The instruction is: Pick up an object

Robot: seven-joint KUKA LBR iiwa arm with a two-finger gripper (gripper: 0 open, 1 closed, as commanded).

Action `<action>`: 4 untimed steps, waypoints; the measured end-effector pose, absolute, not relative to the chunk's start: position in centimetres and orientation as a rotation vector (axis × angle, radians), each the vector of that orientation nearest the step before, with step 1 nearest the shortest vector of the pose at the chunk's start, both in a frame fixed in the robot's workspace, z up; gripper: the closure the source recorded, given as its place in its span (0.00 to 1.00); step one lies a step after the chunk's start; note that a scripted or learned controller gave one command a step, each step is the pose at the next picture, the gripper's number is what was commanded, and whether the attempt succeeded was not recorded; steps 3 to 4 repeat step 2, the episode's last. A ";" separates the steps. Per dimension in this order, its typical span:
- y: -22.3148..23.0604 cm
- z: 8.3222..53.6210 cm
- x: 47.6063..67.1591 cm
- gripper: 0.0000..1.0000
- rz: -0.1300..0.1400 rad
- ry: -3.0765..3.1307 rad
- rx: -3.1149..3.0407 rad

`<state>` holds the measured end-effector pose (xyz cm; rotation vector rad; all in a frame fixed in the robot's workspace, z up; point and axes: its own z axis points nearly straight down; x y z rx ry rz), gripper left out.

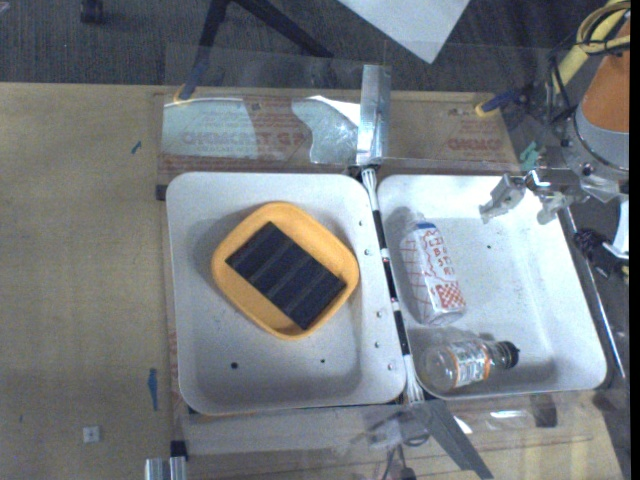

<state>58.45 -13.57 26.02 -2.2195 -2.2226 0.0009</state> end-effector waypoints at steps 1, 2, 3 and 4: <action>-11.4 13.5 60.2 0.00 -0.037 -2.230 -2.251; -10.8 12.9 60.9 0.00 -0.047 -2.378 -2.121; -10.8 12.9 60.9 0.00 -0.047 -2.378 -2.121; -10.8 12.9 60.9 0.00 -0.047 -2.378 -2.121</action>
